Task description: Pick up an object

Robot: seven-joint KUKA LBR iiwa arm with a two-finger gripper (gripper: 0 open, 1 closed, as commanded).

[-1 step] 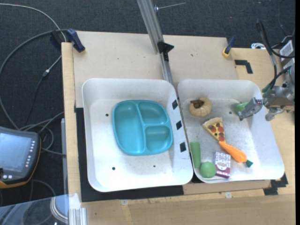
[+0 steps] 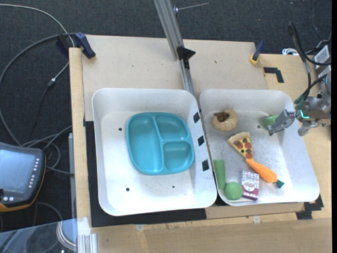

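A tan worktop [image 2: 137, 62] on dark carpet carries two white bins. The gripper [image 2: 280, 122] sits low over the right bin [image 2: 295, 157] near its far right wall; whether the jaws are spread or pinching cannot be told. A small green object [image 2: 269, 120] lies touching the jaws. The pizza slice [image 2: 241, 144] and carrot [image 2: 261, 171] lie near, toward the front. Judged progress: nothing lifted yet; grasp and raise remain.

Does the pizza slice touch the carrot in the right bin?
Touching. In the camera view, the lower tip of the pizza slice meets the top end of the carrot, with no white bin floor visible between them.
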